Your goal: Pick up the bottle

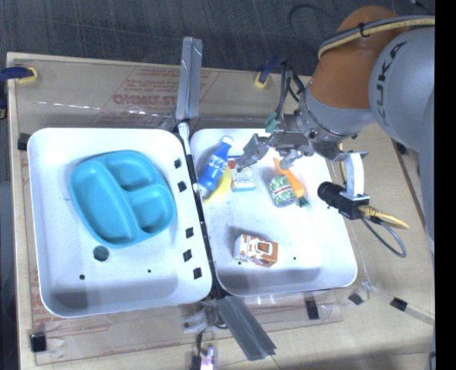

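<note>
The blue bottle (214,166) with a white cap lies tilted in the right bin (328,264), near its back left corner and against the divider. Its lower end rests on a yellow item (224,184). My gripper (268,156) hangs over the back middle of that bin, just right of the bottle and apart from it. Its fingers (250,152) are spread open with nothing between them.
A small carton (243,179) lies right of the bottle, under the gripper's left finger. A green and orange packet (284,188) and a brown and white box (256,249) also lie in the right bin. The left bin (58,284) holds a blue divided tray (123,195).
</note>
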`<state>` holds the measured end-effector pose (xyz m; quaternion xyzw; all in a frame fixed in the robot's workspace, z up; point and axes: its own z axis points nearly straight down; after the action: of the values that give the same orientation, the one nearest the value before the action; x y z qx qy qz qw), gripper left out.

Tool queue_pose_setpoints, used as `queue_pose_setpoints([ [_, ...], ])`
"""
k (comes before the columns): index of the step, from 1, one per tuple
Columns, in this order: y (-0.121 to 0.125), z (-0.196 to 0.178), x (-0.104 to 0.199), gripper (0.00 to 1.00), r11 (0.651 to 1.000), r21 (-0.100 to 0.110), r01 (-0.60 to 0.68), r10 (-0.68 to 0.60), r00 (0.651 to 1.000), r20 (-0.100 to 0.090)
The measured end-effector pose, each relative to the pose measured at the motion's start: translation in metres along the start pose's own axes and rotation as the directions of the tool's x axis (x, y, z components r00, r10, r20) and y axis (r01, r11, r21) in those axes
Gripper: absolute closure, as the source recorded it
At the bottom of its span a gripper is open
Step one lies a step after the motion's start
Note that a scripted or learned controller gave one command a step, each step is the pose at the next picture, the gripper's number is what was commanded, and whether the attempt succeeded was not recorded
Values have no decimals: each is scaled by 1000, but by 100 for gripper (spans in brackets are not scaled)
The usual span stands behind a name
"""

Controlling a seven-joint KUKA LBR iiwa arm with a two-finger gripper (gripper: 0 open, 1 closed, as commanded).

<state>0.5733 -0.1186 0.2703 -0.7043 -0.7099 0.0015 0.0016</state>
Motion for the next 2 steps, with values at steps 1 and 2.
queue_pose_setpoints([
  [1,55,102,-11,0,997,1,79,-79,997,1],
  [2,77,31,68,0,997,-3,78,-78,997,0],
])
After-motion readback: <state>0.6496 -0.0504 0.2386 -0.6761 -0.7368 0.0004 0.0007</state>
